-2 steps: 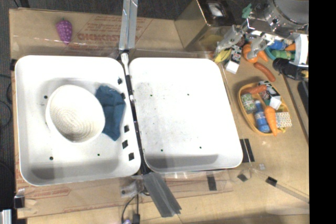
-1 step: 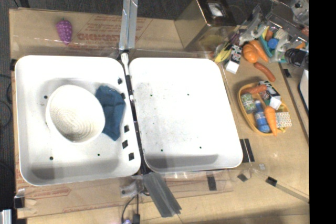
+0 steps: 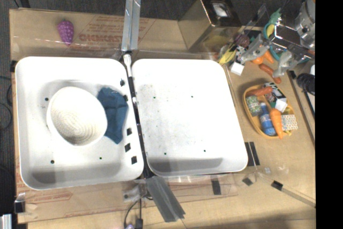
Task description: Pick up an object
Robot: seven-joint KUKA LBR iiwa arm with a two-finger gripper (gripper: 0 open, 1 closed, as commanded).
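The left bin [image 3: 32, 169] holds the likely targets: a white woven hat [image 3: 77, 115] near its middle, and a blue cloth [image 3: 113, 112] touching the hat's right side, toward the bin's right wall. Both look light and soft; pinching a raised fold of the cloth seems the easier hold. The right bin [image 3: 187, 115] sits beside it. Red print on the bench's far edge is unreadable. The gripper [image 3: 292, 40] waits at the far right corner.
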